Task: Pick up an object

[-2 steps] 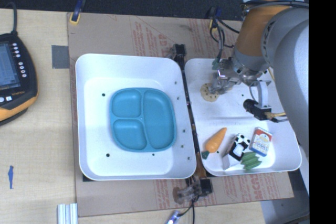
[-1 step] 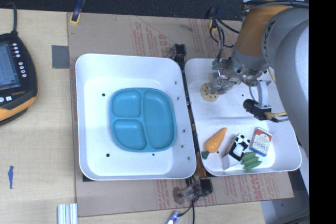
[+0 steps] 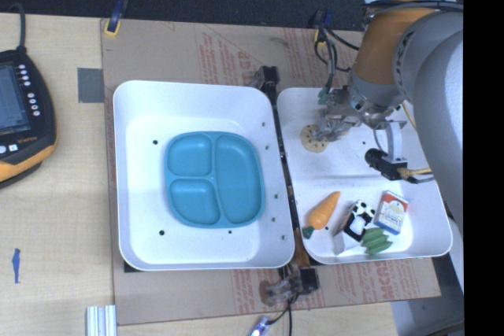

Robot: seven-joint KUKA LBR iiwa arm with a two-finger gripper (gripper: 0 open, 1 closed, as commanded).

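Two white bins (image 3: 126, 169), one carrot (image 3: 324, 211)

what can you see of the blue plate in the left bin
The light blue divided plastic plate lies flat, right way up, near the middle of the left shallow white bin. It is a rounded rectangle with three compartments: two smaller ones on the view's left, one above the other, and a long one on its right. All three look bare. It rests on the bin floor, apart from the walls, with nothing else touching it.

Arm (image 3: 429, 83) cropped at right edge.
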